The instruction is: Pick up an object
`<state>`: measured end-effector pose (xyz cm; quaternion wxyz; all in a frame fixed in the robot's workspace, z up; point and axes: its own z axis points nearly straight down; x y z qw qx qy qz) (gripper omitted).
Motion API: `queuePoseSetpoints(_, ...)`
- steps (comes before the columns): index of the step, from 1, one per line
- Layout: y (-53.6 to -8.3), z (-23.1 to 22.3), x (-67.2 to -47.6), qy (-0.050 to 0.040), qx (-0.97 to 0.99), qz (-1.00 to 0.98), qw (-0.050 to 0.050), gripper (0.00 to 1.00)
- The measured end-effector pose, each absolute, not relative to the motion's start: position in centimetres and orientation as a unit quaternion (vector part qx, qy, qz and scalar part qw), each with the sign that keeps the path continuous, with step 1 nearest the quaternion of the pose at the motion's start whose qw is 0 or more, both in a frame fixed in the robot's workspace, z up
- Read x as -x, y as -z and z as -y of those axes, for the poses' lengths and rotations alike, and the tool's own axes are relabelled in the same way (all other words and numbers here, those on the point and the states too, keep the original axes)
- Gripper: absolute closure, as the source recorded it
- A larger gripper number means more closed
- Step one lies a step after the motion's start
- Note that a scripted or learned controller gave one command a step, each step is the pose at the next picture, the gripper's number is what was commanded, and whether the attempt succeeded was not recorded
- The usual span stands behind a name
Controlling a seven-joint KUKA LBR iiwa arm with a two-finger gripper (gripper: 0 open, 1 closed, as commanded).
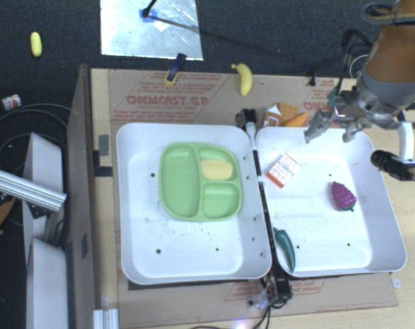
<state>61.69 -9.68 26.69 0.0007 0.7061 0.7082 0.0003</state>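
Note:
In the right bin (382, 252) lie a purple grape bunch (343, 196) at the right and a small orange and white box (283, 170) at the back left. A teal object (285, 247) rests by that bin's front left wall. My gripper (333, 130) hangs over the bin's back edge, open, with nothing between its fingers. It is well behind and slightly left of the grapes, and to the right of and behind the box.
The left bin (142, 252) holds a green divided plate (197, 182) with a yellow piece (217, 168) in its back right compartment. A banana (244, 79) and an orange item (291, 118) lie on the cardboard behind the bins.

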Motion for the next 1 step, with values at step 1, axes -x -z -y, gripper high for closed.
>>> queuePoseSetpoints(1, -16.14, 19.36, -61.16, 0.0028, -0.709, -0.705, -0.001, 0.0)
